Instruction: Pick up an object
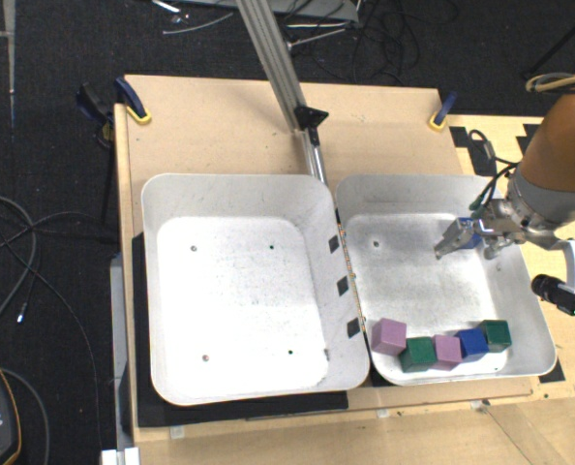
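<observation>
KUKA arm enters from the right, orange band above the wrist, gripper (459, 238) hanging over the upper middle of the right bin (404, 206). Whether it is set wide or narrow cannot be told from this slant; nothing shows in its grasp. All candidate objects sit well apart from the gripper, toward the near edge of the same bin: five small blocks in a loose row along the front wall. From left: purple block (389, 335), dark green block (419, 353), second purple block (447, 349), blue block (473, 342), green block (497, 334). The row's long axis runs left to right, bowed slightly toward the bin's front rim; neighbours touch or nearly so. Judgement: the coming move turns on travel from the gripper toward the near edge, and the crowding leaves little finger room except at the two end blocks, the left purple one being most exposed. Blocks look like rigid, matte, squared cubes, probably foam or painted wood. Bins are shallow white trays with rounded corners and speckled floors. The left bin (171, 201) lies beside it, rims meeting.
</observation>
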`<action>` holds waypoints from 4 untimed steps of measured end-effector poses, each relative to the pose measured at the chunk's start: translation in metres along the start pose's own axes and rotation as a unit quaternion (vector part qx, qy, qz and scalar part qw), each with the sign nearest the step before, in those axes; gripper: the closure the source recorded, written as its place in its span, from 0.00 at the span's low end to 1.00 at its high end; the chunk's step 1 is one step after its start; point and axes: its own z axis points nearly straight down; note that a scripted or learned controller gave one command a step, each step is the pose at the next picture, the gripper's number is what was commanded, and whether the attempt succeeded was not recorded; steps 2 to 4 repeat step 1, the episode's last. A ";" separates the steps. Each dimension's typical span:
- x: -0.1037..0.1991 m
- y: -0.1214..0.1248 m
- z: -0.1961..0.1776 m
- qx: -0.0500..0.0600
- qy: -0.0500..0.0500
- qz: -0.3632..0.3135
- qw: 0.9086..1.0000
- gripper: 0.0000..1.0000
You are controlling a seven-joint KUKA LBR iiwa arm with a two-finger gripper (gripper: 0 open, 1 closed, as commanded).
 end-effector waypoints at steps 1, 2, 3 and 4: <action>-0.015 0.046 0.035 -0.002 0.000 0.001 1.000 0.00; -0.015 0.046 0.035 -0.002 0.000 0.001 1.000 0.00; -0.015 0.046 0.035 -0.002 0.000 0.001 1.000 0.00; -0.015 0.046 0.035 -0.002 0.000 0.001 1.000 0.00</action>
